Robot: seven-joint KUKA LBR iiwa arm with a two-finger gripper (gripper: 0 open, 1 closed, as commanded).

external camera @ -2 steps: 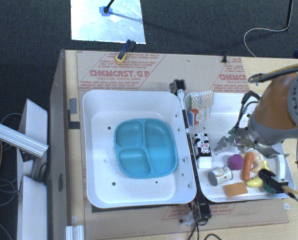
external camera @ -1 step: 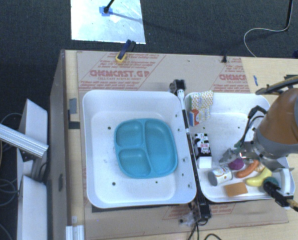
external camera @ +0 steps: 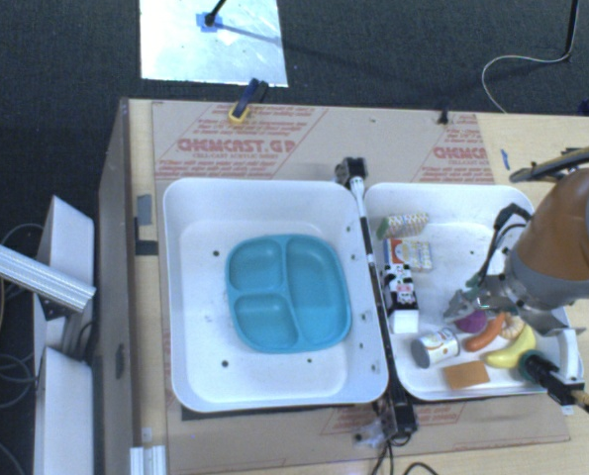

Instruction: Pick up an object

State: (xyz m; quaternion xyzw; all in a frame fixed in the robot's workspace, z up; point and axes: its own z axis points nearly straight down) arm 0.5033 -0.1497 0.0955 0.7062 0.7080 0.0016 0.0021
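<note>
Watching from the side, I saw the gripper (external camera: 469, 303) hanging low in the right bin (external camera: 452, 228), right at the far-left edge of the little toy pile. The purple piece (external camera: 471, 321) sat just under its tips, with the orange carrot-like piece (external camera: 487, 333) and banana (external camera: 512, 347) a bit nearer and to the right. The carrot's long axis ran diagonally. Couldn't tell how the gripper was set or whether it had hold of anything. The arm (external camera: 569, 240) leaned in from the right, wrist tilted down-left.

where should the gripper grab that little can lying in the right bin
Across the middle of the can, coming from above. It lies on its side, so its round body faces up, with bare floor on its upper side; the orange block crowds its lower right.
</note>
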